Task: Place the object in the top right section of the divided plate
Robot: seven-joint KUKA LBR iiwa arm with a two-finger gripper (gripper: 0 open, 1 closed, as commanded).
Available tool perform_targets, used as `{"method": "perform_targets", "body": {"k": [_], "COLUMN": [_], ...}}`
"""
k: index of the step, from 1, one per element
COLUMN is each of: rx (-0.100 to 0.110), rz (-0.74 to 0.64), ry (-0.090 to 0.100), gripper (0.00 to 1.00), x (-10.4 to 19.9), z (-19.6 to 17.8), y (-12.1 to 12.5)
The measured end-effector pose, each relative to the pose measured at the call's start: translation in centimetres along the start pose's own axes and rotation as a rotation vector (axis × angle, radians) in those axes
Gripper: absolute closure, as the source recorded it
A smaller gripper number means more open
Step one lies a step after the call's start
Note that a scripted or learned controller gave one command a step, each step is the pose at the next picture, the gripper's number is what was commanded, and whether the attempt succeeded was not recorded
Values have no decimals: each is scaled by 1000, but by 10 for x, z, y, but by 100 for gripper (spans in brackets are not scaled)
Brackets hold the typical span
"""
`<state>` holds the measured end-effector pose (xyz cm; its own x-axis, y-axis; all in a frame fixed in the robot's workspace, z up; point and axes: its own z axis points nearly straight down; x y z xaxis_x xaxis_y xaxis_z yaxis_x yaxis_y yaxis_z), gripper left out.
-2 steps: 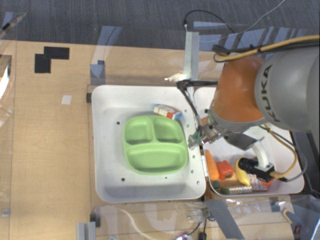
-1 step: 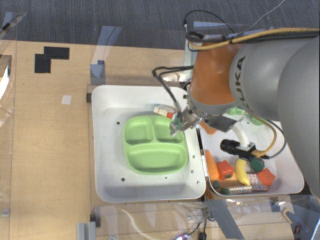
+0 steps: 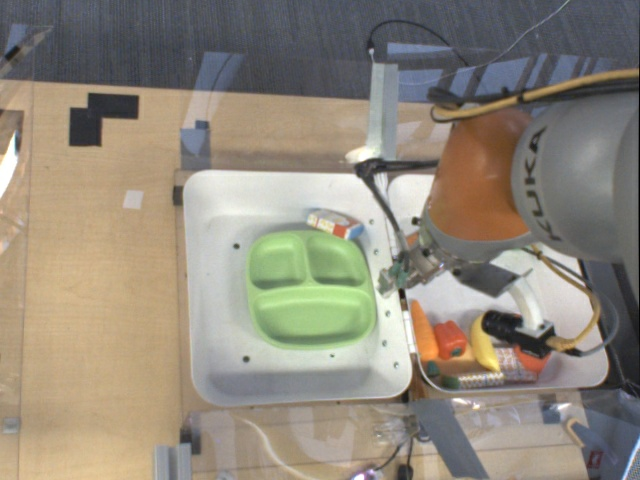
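**Robot arm poised at the seam between two bins**

Pale wooden surface (image 3: 90,308) fills the scene, backed by dark grey carpet, with two shallow white bins side by side on it. From where I stand, the end effector (image 3: 398,276) sits low over the seam between the bins, just beside the right rim of the left bin (image 3: 210,298). It is small and partly hidden under the wrist, so I cannot tell whether it is parted, closed or gripping anything. Above it rises the arm's orange band (image 3: 478,193), then the broad grey body (image 3: 585,183) reaching in from the right, trailing black and yellow cables.

Just left of the end effector, a green divided plate (image 3: 310,290) lies flat in the left bin, two small sections at the top and one wide section below. A small white, red and blue packet (image 3: 333,224) rests on the bin floor, touching the plate's upper right edge, outside the sections.

Below the end effector, the right bin (image 3: 590,368) holds an orange carrot (image 3: 425,333), a yellow banana (image 3: 485,348) and other small toys crowded together.
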<state>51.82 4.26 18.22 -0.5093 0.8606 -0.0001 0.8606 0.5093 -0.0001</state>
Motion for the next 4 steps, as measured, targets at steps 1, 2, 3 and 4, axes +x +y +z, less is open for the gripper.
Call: {"method": "perform_targets", "body": {"k": [1,2,3,4], "rx": [-2,-1,-2,-1], "rz": [-72,101,-45,-303], "ry": [-1,0,-1,0], "gripper": [100,100,100,100], "x": [-23,-23,-37,12], "z": [0,0,-24,0], "y": [22,21,31,51]}}
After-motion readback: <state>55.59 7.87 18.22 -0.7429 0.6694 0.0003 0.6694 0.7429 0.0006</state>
